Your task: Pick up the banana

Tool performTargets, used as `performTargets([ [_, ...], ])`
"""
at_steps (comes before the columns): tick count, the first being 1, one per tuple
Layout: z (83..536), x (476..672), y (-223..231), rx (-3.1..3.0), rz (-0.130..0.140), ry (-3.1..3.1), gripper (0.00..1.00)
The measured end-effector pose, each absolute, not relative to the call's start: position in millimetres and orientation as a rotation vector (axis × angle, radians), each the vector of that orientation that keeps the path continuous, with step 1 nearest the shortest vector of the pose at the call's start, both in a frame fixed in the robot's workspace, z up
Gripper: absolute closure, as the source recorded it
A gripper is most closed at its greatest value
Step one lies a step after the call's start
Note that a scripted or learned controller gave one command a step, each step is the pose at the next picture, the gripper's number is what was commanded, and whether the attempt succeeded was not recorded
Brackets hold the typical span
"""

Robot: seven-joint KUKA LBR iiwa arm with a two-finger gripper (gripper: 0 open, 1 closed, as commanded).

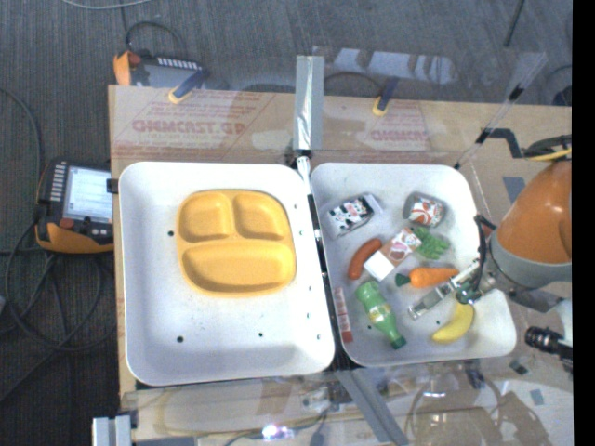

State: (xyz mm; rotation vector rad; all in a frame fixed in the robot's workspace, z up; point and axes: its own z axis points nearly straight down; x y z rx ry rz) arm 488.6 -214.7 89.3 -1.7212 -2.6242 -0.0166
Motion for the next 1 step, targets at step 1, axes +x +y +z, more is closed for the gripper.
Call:
performTargets([
  [1,89.2,488.5,-215.3,-1.679,-0.015,-2.653,0.0],
])
